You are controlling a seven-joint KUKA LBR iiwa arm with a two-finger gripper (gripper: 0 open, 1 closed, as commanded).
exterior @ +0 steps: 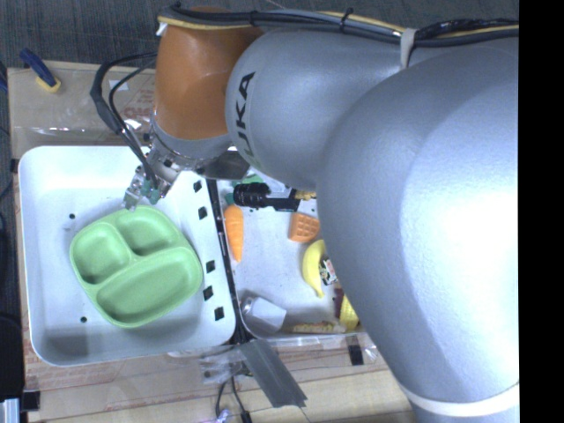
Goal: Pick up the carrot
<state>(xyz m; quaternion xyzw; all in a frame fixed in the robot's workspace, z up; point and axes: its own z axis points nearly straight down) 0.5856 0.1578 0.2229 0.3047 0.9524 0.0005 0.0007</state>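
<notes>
From my remote seat I saw the arm (352, 148) taking up most of the camera view, its grey bulk reaching in from the right with the orange band (196, 77) sitting above the wrist. The gripper (145, 189) hung over the left bin (44, 201), just at the upper edge of the green divided plate (137, 267). At that size and angle I could not tell how its claw stood, and I saw nothing held at its tip.

The carrot (233, 233) lay in the right bin (264, 315), close against the divider wall between the two bins. Its long axis ran nearly up and down in the picture, roughly parallel to that wall. The broad end sat at the top, near a bit of green just above it, and the body narrowed toward the bottom of the frame, so the tip pointed toward the near edge of the bench. It was well apart from the gripper, with the wall between them.

Beside the carrot to the right I made out a black-handled tool (269, 200) lying crosswise, a small orange waffle-patterned piece (303, 227), and a banana (313, 267) curving downward. A further yellow item (348, 311) was partly hidden under the arm. A blue and yellow object (40, 70) rested on the bench beyond the left bin.
</notes>
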